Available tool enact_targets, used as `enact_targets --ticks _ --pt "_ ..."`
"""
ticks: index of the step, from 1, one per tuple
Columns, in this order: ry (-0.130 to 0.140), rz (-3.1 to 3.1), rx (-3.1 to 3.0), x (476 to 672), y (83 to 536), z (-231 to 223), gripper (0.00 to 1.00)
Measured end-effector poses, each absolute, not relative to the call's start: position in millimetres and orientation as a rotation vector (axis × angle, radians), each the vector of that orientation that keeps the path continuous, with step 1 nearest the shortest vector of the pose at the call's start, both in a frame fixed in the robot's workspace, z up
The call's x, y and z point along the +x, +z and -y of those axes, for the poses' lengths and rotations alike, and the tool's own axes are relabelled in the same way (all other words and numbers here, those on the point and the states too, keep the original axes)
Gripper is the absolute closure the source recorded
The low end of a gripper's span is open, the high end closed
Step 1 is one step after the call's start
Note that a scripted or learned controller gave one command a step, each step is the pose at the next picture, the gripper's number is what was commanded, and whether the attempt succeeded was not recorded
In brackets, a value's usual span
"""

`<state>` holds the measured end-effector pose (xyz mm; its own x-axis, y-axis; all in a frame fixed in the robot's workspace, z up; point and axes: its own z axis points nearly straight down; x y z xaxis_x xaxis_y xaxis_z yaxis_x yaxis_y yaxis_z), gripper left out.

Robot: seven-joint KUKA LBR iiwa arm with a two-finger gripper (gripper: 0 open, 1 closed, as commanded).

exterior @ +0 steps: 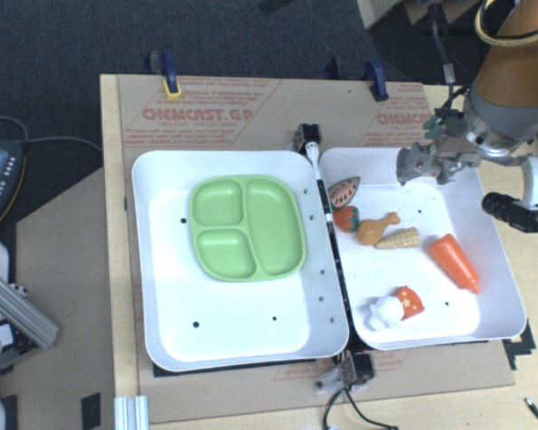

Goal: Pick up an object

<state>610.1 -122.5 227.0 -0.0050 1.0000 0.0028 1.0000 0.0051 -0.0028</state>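
Observation:
The right bin (493,316) holds several toy foods. A watermelon slice (344,189) lies at its upper left, with a small red piece (344,219) just below it. Beside those lie a brown chicken drumstick (377,228) and a corn cob (398,238). An orange carrot (454,262) rests toward the right wall. A red and white toy (395,306) sits near the bin's front. My gripper (419,166) hangs over the bin's far edge, above and right of the watermelon slice, with nothing visible in it.
The left bin (161,321) carries a green divided plate (248,227). Blue clamps (169,72) hold the cardboard-covered bench at the back. A black fitting (516,211) sticks in from the right beside the bin.

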Motion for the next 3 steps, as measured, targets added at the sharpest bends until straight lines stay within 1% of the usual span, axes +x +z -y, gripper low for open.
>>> enact_targets --ticks 2,3 --pt "0.002 2.223 -2.215 555.0 238.3 48.7 1.00" --pt "0.002 2.223 -2.214 520.3 239.7 9.0 1.00"
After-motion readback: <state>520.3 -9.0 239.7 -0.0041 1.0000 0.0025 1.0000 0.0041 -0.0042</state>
